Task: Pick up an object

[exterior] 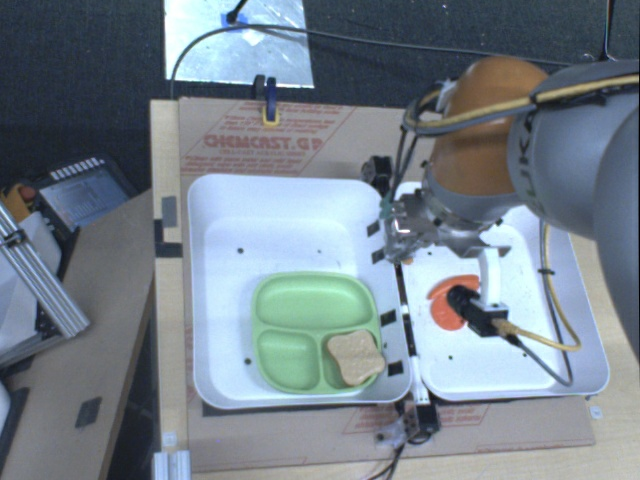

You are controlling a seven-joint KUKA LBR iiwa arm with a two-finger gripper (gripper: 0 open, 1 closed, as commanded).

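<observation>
starting nearest us, the tan bread-shaped piece (356, 357) lies in the small compartment at five o'clock of the green divided plate (300, 308), which sits in the near half of the left bin (260, 228). we judge it light, a little soft or porous, and unlikely to slip or break. its upper face stands above the compartment lip, so we would take it across its narrow width from above. the plate's ridges close in at nine and twelve o'clock, and the bin's near wall and inner wall stand just beside the plate at that corner, so room there is tight.

further back, in the right bin (480, 368), the orange disc (438, 306) lies flat on the floor, partly hidden by the robot's own hardware. we judge it thin, stiff and light, hard to get under. a pinch across its rim would be our choice. bare floor lies around it toward six o'clock.

the gripper (402, 236) hangs over the inner edge of the right bin, with the disc near it at about four o'clock and the bread piece at seven o'clock, across the wall. we cannot tell whether the claw is apart or together, and we see nothing held in it. the arm (560, 148) covers the far right corner.
</observation>
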